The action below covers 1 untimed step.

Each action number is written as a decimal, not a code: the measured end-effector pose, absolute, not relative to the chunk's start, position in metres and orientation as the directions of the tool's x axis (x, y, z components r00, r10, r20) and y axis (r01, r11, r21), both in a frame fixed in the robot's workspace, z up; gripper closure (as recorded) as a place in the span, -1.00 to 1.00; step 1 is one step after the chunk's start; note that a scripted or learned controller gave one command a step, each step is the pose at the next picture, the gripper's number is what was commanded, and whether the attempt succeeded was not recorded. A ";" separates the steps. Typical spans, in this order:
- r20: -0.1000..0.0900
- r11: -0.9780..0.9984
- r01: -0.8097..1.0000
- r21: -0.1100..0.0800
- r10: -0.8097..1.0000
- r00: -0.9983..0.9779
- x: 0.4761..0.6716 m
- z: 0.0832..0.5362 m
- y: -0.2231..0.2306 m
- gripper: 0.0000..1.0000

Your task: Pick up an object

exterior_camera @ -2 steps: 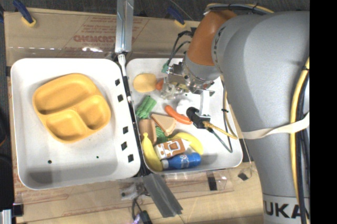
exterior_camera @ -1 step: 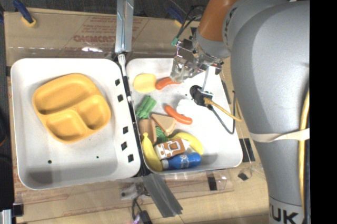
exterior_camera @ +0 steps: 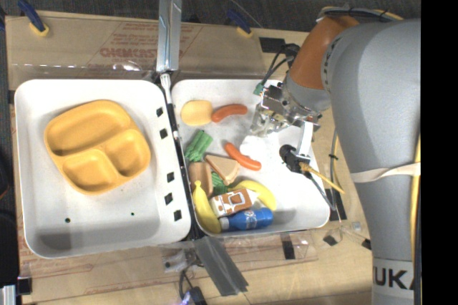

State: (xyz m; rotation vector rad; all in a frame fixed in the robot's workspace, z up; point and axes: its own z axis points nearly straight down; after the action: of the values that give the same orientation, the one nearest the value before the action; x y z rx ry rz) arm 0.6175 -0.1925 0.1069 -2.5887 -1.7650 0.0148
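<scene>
We see the end effector (exterior_camera: 263,126) low in the right bin (exterior_camera: 300,207), beside a sausage (exterior_camera: 229,112); we cannot tell its grip.

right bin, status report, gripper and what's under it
Gripper low over right bin, nothing seen between fingers. Sausage just left of it, untouched. Toy food crowds bin's left side.

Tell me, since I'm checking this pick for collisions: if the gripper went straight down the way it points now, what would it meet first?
Probably bare white floor of the right bin. The gripper hangs over an open patch, with the carrot just below-left and the sausage to its left. Depth is unclear from this slanted view.
</scene>
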 end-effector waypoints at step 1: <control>0.000 -0.362 0.932 -0.008 0.932 0.362 0.620 0.109 -0.190 -1.00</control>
State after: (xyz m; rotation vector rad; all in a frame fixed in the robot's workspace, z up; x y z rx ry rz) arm 0.6198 -0.1904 0.1094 -2.5875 -1.7708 0.0071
